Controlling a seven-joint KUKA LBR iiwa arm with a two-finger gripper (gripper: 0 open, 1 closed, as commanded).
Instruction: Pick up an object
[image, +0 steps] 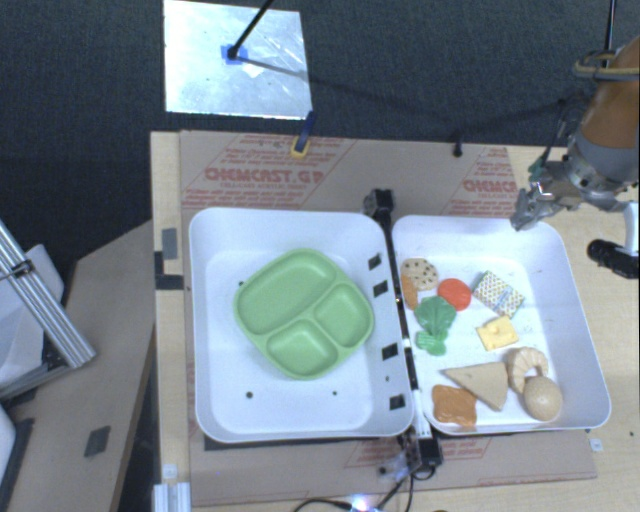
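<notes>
The green divided plate (304, 313) sat in the left bin (215, 260), far left of the gripper (527, 214). Toy food lay below the gripper in the right bin (580, 330): bread wedge (480, 382), broccoli (435, 322), tomato (455, 292).

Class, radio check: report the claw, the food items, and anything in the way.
Claw above right bin's far rim, holding nothing. Toy foods lie untouched in that bin. Green plate in left bin, no obstruction.
</notes>
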